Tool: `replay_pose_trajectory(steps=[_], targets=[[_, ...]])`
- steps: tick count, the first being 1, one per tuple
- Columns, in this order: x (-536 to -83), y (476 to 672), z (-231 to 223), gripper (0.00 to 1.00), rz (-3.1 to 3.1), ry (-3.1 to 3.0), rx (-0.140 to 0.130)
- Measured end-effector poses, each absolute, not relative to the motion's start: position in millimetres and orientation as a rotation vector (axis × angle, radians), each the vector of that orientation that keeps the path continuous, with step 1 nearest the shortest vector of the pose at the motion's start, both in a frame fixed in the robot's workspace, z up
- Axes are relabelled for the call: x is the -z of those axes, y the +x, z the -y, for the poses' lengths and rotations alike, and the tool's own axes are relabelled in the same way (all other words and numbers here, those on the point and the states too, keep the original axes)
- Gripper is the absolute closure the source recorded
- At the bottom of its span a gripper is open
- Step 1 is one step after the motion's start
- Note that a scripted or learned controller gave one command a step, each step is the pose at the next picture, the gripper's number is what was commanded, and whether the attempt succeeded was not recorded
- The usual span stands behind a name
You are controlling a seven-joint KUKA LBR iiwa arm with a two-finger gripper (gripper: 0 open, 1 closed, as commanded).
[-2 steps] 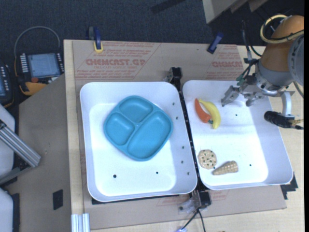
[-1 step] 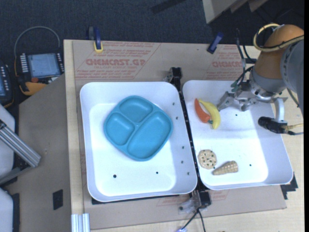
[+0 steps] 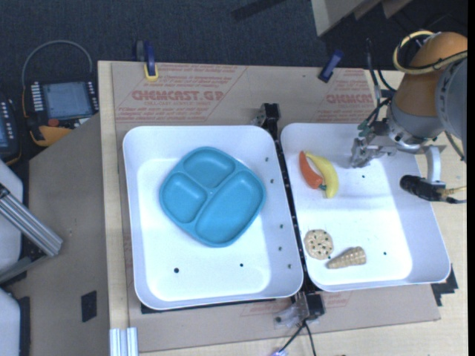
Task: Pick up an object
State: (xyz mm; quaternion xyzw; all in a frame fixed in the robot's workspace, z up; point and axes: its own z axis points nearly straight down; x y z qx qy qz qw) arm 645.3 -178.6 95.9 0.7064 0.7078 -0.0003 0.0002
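Banana (image 3: 327, 175) is the likeliest pick: yellow, lying in the right bin (image 3: 415, 273) toward its left wall, touching an orange carrot-like piece (image 3: 309, 170) on its left side. The pair sit as one clump, so a grasp on either risks nudging the other.

Hand (image 3: 361, 154) hangs just right of the banana, near the bin's back edge, arm coming in from the right. Fingers point down into the bin; nothing visible between them. Too small and blurred to say how far apart they are, so can't tell the opening. Judgement: this looks like an approach or hover pose over the banana end of the bin, not a grasp.

Other candidates relative to the banana: a round cookie (image 3: 318, 243) in front of it, near the bin's front-left corner, and a waffle cone (image 3: 347, 257) just beside the cookie, right of it. Both lie flat and low, harder for a two-finger pinch.

Left bin (image 3: 148, 273), well left of the banana, carries a blue divided plate (image 3: 213, 196), too wide to pinch except at its rim.
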Motion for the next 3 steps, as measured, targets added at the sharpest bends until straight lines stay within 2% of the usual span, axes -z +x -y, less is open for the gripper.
replay_pose_trajectory(steps=[3], targets=[[-237.5,662.2,184.8,1.0,-2.218,2.215,-0.005]])
